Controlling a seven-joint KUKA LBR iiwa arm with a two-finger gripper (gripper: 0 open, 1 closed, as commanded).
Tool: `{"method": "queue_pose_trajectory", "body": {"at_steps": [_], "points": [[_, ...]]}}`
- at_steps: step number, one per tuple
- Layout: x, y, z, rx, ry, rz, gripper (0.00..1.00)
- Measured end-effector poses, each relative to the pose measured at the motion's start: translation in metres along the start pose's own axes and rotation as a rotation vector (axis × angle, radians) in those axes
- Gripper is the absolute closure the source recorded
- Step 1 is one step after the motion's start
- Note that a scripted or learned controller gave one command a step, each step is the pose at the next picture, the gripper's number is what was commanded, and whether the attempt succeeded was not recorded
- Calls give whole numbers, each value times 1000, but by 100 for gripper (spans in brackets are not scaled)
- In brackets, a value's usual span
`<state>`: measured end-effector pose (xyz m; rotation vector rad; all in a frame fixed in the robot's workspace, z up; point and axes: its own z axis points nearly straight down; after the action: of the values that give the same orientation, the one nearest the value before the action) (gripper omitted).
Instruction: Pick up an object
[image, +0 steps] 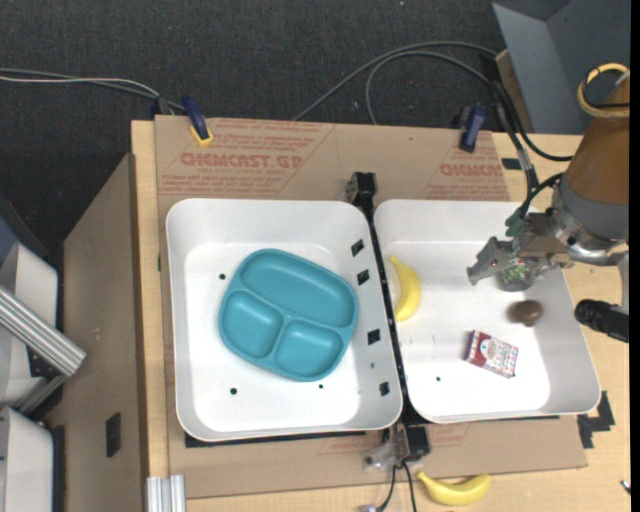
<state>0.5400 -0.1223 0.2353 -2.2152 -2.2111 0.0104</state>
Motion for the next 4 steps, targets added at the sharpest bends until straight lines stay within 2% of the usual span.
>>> {"method": "queue_pose_trajectory", "body": {"at_steps": [1, 3, 4], "points": [[0, 2, -6, -11, -2, -3, 0], [3, 16, 85, -8, -1, -2, 0], [8, 6, 142, -5, 0, -2, 0]]}}
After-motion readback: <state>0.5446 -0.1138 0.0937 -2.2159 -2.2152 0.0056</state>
